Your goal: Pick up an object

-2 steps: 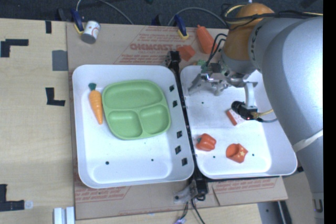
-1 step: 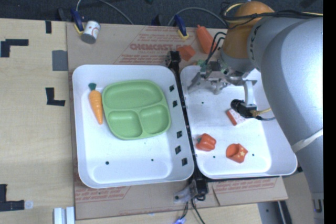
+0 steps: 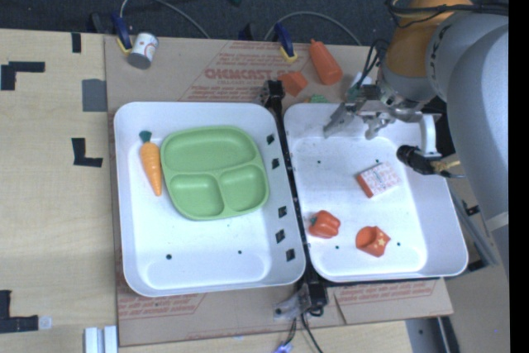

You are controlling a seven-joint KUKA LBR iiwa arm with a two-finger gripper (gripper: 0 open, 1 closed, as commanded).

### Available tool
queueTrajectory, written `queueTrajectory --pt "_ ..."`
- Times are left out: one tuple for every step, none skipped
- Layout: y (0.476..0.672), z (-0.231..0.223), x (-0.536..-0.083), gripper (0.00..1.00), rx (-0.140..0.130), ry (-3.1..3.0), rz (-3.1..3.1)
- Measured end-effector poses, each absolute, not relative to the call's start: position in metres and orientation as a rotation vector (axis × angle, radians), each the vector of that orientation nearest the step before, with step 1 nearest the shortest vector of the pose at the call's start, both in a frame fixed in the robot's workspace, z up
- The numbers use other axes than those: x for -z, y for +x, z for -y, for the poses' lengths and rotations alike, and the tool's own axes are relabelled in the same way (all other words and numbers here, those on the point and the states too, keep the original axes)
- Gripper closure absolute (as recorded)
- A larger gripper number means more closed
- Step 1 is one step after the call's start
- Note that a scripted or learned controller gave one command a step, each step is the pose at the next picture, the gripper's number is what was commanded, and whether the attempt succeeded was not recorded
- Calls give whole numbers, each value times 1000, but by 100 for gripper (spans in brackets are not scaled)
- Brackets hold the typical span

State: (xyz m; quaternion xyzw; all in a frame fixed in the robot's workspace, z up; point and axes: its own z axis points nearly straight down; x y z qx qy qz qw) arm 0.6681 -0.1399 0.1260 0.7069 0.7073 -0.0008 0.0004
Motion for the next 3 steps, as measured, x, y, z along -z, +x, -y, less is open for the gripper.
queueTrajectory --pt "605 168 -86 0 1 2220 -2221" --pt "564 186 -87 0 -3 2216 -2218" --pt "565 186 -97 100 -4 2215 -2218"
